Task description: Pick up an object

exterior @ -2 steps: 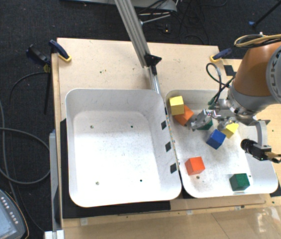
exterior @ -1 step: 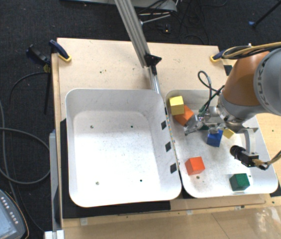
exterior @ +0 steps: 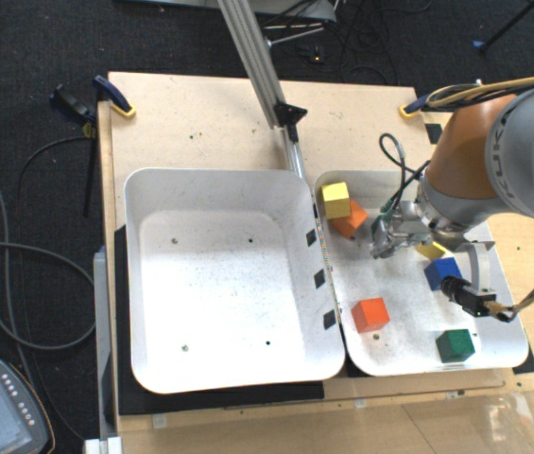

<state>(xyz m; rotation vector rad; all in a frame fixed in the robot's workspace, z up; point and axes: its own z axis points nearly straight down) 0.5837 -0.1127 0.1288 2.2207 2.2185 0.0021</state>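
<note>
On the bench (exterior: 200, 121) sit two white bins, the left bin (exterior: 219, 272) and the right bin (exterior: 408, 353), the latter holding six blocks: two orange, two yellow, one blue, one green, with the gripper (exterior: 385, 239) just right of the far orange block (exterior: 349, 221), its grip state impossible to tell
</note>
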